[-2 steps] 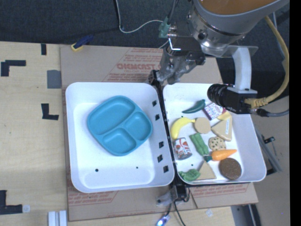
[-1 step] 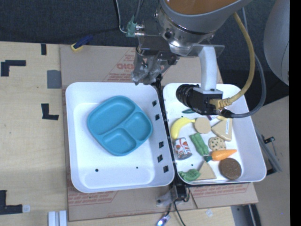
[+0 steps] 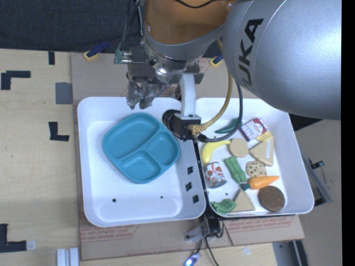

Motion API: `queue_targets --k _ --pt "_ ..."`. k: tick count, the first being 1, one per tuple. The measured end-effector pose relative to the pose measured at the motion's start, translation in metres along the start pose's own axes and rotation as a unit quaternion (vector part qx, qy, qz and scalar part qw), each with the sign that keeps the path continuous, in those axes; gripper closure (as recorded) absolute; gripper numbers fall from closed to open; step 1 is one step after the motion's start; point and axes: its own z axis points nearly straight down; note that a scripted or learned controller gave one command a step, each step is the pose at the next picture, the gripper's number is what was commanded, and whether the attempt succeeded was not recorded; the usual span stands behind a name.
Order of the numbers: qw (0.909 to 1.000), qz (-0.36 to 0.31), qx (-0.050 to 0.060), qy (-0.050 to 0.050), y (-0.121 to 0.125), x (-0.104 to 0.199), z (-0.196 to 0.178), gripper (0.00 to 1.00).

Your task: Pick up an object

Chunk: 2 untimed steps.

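The gripper (image 3: 140, 97) hangs above the left bin's (image 3: 91, 204) rear edge, just behind the blue divided plate (image 3: 141, 147); its finger state cannot be determined. Nothing visibly held.

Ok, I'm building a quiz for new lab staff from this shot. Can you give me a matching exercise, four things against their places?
Things:
1. blue divided plate
2. carrot
3. banana
4. pincer

Places:
A. right bin, near its left wall
B. over the far edge of the left bin
C. lying in the left bin
D. right bin, just above the brown round cookie

Pairs: 1-C, 2-D, 3-A, 4-B
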Motion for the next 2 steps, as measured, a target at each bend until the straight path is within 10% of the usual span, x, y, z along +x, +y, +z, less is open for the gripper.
queue_targets --k 1,2 --pt "0.9999 -0.001 -0.009 0.005 -0.054 -0.025 -0.101 1.00" --pt "1.0000 0.001 0.002 -0.001 -0.023 -0.021 0.042 1.00"
